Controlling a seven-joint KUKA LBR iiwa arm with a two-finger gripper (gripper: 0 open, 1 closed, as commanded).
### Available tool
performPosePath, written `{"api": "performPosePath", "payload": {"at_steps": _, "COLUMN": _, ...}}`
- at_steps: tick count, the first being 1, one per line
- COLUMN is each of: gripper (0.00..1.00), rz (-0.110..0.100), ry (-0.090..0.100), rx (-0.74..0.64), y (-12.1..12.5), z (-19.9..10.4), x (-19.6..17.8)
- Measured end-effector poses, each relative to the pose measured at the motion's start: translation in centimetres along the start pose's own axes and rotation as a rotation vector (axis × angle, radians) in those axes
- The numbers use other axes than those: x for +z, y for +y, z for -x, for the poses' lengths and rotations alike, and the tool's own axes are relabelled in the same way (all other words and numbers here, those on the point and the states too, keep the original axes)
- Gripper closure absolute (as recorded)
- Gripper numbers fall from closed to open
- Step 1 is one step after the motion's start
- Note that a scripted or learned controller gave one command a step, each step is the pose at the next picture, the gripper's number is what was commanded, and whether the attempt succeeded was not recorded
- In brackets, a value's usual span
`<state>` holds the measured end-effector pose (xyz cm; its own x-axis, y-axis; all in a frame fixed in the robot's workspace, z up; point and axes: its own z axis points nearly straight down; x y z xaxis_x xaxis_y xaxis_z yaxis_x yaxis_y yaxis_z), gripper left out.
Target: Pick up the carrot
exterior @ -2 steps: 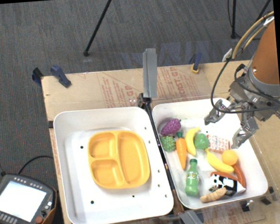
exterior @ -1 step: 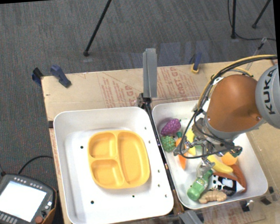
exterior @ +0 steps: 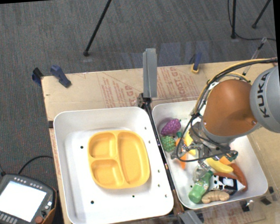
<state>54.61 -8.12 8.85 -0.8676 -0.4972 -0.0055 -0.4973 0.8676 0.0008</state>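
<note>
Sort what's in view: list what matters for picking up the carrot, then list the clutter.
For the job:
carrot
gripper
right bin

Just lying about:
yellow divided tray
left bin
purple grapes
green bottle
banana

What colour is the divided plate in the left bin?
Yellow, plain with no pattern; the divided plate shows clearly in the camera view.

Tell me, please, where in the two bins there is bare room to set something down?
Free: the left bin's floor ringing the yellow divided plate, widest on its left and front, and the plate's three compartments. Crowded: the right bin, where the purple grapes, green bottle, carrot and other toys crowd beneath the arm.
</note>
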Motion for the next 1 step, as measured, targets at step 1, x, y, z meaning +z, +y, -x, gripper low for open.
{"api": "performPosePath", "payload": {"at_steps": 1, "gripper": 0.0, "rz": -0.002, "ry": -0.001, "rx": -0.023, "y": 0.41, "z": -0.46, "x": -0.04}}
